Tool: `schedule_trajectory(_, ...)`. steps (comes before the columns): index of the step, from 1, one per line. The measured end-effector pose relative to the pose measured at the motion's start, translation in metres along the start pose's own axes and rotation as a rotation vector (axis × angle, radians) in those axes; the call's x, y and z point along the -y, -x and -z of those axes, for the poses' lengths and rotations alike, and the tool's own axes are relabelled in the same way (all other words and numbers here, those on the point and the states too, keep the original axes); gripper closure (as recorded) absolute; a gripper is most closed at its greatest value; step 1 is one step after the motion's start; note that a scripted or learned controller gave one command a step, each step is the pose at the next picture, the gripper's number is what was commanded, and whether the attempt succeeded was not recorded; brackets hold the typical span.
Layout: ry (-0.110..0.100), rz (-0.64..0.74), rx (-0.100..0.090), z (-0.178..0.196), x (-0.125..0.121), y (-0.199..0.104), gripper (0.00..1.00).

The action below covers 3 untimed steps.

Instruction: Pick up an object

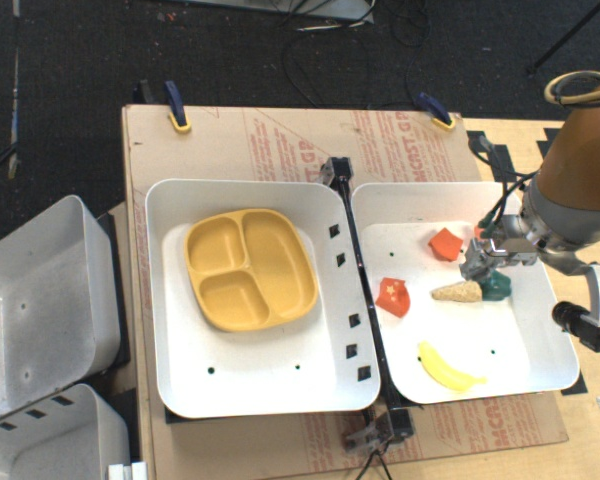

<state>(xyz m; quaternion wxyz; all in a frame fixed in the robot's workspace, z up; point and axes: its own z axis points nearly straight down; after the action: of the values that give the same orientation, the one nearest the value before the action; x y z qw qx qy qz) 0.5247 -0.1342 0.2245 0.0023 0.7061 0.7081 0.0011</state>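
Gripper (483, 259) hovers over teal object (497, 287) beside tan cone (459, 292).

Smooth glossy plastic yellow tray (250, 268); matt white bins (170, 298) on a rough printed cardboard sheet (280, 143)

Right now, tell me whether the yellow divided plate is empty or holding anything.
Empty. The yellow divided plate lies flat in the left bin, and all three compartments show bare yellow.

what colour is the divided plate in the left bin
Yellow; the divided plate shows plainly in the camera view.
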Motion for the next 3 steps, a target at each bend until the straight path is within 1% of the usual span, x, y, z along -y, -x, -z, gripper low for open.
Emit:
schedule_trajectory(1, 0.001, 0.001, 0.000, 0.053, -0.002, 0.000, 1.00)
schedule_trajectory(2, -0.004, 0.006, -0.003, 0.040, -0.024, -0.057, 1.00)
schedule_trajectory(3, -0.006, 0.005, -0.002, 0.022, -0.041, -0.108, 1.00)
